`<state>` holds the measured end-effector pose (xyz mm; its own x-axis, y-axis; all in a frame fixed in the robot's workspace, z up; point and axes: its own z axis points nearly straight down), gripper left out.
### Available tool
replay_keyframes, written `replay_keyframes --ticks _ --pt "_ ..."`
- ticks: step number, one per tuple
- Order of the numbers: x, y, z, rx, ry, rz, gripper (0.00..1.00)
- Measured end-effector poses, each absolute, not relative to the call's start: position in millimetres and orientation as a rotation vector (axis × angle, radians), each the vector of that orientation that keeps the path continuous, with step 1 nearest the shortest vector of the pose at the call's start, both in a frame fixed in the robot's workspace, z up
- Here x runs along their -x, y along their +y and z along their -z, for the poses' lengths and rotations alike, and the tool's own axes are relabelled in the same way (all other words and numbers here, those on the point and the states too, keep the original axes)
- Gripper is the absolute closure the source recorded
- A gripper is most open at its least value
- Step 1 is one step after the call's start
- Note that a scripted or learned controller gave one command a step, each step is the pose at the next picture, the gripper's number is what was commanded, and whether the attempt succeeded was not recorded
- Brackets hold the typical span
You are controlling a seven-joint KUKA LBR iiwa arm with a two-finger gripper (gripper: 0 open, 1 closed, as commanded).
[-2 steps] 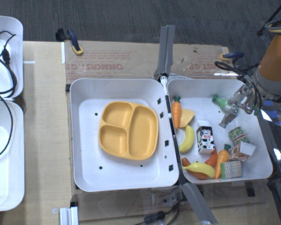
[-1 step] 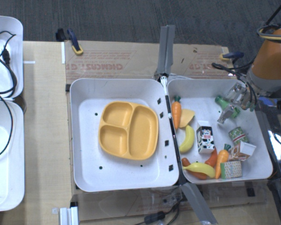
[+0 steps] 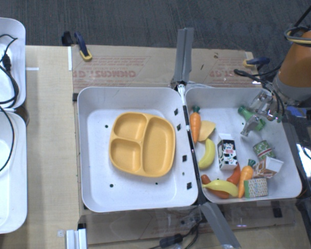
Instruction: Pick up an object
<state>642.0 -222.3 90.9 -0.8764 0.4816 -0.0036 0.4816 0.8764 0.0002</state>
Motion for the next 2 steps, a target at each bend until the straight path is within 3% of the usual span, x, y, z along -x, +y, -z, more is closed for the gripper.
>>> replay_keyframes --ticks 1,2 --pt "-645.2 -222.1 -98.3 -1.075 2.949 -0.001 0.0" --pt "-646.3 -222.3 -106.3 -1.071 2.947 0.001 1.0"
